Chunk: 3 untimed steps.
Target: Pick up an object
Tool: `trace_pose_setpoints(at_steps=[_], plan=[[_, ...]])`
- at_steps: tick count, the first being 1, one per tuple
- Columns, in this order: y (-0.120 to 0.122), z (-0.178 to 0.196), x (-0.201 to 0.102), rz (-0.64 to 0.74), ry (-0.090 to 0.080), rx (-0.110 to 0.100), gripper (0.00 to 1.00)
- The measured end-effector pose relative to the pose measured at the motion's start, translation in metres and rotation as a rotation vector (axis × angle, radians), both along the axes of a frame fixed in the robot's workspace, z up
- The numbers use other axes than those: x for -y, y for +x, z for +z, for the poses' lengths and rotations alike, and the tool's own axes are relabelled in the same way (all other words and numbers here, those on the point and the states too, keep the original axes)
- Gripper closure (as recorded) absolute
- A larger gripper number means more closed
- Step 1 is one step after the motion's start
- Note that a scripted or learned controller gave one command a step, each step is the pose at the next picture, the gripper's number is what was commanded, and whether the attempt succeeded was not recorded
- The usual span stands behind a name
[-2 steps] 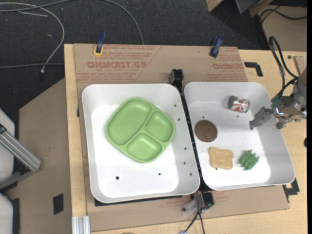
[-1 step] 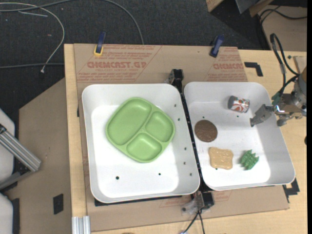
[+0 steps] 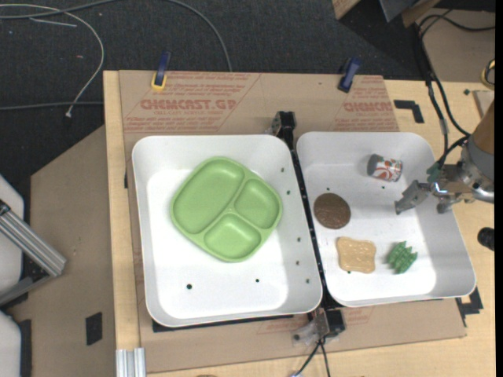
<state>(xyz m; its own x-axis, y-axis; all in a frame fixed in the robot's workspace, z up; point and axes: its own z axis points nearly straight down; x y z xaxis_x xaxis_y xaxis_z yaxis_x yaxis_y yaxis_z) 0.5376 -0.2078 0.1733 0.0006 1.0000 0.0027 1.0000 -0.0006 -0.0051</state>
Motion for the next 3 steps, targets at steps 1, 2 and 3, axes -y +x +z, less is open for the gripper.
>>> trace_pose_setpoints(at_steps=[1, 2, 3], plan=[[0.008, -0.054, 0.003, 0.001, -0.001, 0.003, 0.0], [0.008, -0.09, 0.002, 0.001, 0.0, 0.0, 0.0], [0.01, -0.077, 0.002, 0.001, -0.001, 0.006, 1.0]])
